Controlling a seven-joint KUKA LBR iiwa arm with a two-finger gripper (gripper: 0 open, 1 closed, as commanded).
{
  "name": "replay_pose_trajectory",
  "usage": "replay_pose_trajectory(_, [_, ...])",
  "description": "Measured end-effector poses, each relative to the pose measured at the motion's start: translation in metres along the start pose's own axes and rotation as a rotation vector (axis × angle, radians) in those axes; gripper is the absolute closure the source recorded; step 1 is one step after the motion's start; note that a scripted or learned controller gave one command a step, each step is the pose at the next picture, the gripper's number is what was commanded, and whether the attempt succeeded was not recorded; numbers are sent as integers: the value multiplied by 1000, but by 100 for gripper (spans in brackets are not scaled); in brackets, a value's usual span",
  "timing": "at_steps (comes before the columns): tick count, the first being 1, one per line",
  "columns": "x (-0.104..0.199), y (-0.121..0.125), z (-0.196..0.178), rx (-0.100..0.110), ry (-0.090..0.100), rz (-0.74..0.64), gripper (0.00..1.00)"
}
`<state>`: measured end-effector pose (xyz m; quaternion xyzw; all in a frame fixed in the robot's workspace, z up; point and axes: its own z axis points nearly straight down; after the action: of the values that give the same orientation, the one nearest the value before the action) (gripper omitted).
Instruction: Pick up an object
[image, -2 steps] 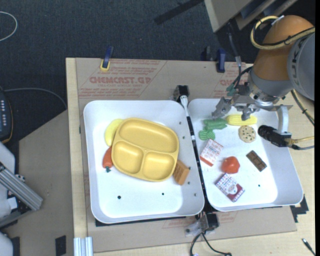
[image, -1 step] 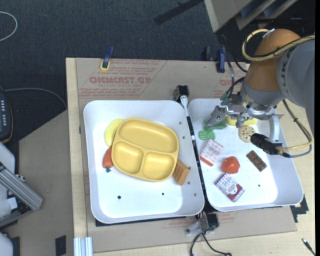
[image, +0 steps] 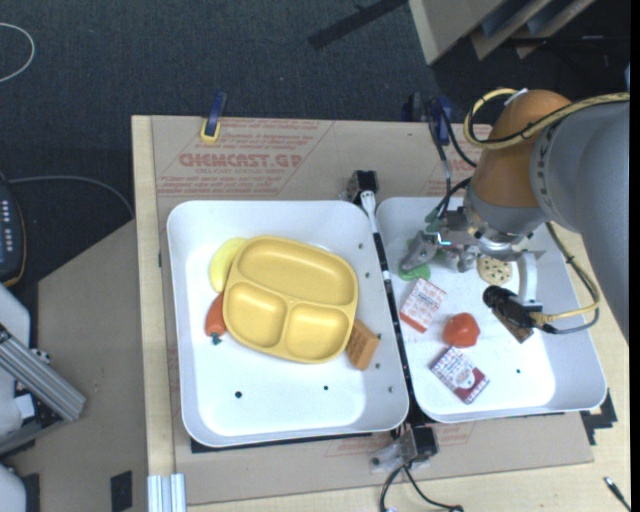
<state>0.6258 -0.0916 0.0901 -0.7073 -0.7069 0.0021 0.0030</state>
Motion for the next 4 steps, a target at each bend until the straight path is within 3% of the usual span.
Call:
replay_pose_trajectory(1, [0,2,-15,-9,-1,0,100])
replay_pose_trajectory(3, [-5,15,-119,-14,-3,-2,100])
replay_pose_trajectory(4, [-5,16,-137,-12,-2,-2,100])
